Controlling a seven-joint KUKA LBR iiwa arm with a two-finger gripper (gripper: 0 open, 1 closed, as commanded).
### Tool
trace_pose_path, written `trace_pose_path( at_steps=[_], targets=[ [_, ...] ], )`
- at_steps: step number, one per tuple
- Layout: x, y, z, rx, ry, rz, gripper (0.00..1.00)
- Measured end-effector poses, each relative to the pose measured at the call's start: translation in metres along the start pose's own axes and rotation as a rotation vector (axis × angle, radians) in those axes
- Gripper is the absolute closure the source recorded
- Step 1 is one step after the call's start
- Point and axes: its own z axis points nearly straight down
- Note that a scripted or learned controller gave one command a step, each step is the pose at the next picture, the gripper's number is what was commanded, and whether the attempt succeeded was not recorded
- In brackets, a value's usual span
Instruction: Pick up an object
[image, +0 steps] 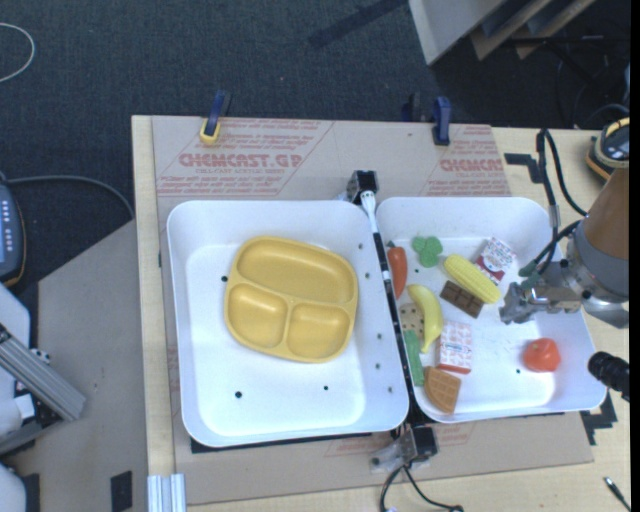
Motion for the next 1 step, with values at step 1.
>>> trace_pose_path(
  at_steps=[1],
  targets=[
    [0.0,0.0006,-0.0003,0.006,0.001,0.001,1.0]
  ],
)
